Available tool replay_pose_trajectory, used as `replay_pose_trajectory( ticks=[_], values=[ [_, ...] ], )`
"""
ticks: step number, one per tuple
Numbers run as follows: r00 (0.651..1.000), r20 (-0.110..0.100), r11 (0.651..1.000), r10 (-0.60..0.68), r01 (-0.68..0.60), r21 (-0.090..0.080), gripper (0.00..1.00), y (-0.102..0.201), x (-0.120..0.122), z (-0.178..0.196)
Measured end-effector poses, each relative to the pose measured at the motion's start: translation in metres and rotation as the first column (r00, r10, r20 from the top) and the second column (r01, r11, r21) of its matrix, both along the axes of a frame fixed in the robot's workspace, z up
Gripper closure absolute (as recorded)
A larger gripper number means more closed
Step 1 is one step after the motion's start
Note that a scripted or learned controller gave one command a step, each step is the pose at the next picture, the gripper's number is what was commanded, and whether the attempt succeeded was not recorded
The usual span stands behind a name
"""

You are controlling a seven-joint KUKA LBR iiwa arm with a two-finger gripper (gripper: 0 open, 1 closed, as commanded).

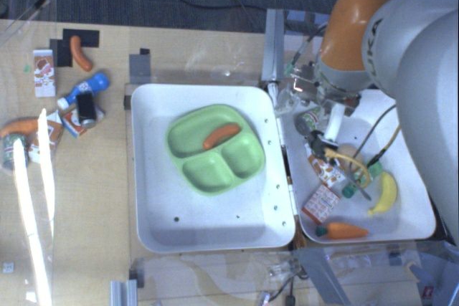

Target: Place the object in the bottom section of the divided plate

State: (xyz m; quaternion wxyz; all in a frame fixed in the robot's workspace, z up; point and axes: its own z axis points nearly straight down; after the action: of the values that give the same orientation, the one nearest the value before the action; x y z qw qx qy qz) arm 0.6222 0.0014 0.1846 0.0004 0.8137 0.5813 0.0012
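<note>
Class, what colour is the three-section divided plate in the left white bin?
Light green divided plate; camera view shows it best.

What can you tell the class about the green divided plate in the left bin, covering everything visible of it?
The green divided plate is a glossy, plastic-looking dish of rounded outline, split by raised ridges into three sections: one large at the top, two smaller below. It lies flat near the middle of the left bin, turned slightly askew. An orange sausage lies aslant in the top section; the two lower sections hold nothing. The gripper is not touching it.

No legible text is found. Printing is seen on the small carton (44,72) at 9 o'clock and the packet (321,206) at 4 o'clock, but cannot be read.
</note>
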Motion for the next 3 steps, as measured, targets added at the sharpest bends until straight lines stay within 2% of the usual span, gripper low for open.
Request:
replay_pose_trajectory(
  ticks=[1,2,3],
  values=[
    [0.993,0.002,0.993,0.116,-0.116,-0.001,0.0,-0.024,0.018,0.056],
    [0.985,0.0,0.985,-0.172,0.172,0.0,0.0,-0.044,-0.022,0.066],
    [0.937,0.0,0.937,-0.349,0.349,0.0,0.0,-0.06,-0.052,0.097]
  ],
)
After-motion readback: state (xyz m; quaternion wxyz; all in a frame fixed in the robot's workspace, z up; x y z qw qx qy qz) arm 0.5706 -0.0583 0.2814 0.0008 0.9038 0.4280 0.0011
